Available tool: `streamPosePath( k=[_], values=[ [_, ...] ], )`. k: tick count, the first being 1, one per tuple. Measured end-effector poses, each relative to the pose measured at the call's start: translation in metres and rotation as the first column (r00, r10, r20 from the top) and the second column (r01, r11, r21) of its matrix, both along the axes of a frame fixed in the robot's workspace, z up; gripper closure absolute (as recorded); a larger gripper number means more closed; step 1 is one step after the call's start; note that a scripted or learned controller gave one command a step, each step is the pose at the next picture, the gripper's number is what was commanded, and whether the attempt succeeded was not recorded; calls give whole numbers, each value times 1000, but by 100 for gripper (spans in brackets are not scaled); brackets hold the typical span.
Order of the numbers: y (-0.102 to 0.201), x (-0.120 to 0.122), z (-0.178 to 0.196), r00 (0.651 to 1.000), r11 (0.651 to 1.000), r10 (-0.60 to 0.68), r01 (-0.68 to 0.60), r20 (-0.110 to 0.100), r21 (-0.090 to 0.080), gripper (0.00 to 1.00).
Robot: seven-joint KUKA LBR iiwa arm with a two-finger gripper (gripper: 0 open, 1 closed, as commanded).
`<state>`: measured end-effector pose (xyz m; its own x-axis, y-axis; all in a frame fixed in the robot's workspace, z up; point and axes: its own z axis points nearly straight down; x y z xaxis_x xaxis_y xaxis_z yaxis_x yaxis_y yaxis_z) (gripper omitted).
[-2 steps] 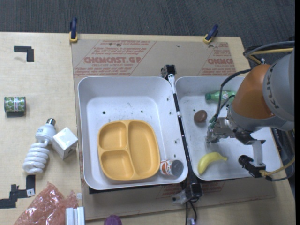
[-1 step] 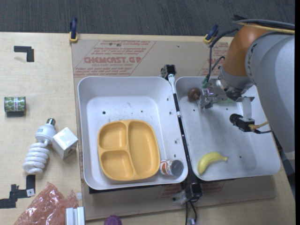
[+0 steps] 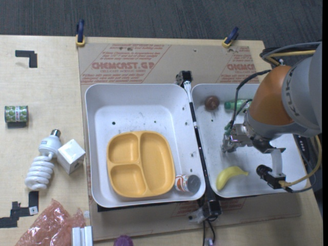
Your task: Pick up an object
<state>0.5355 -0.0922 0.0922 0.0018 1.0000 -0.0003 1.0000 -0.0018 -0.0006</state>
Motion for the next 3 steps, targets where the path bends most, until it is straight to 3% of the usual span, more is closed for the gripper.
streamPosePath(
  k=[1,2,3],
  values=[
    [-3,123,7,1000,1000,4,-4,0,-1,0],
    [-14,28,0,1000,1000,0,0,0,0,0],
    [-19,109,1,1000,1000,4,-4,2,-1,0]
  ],
)
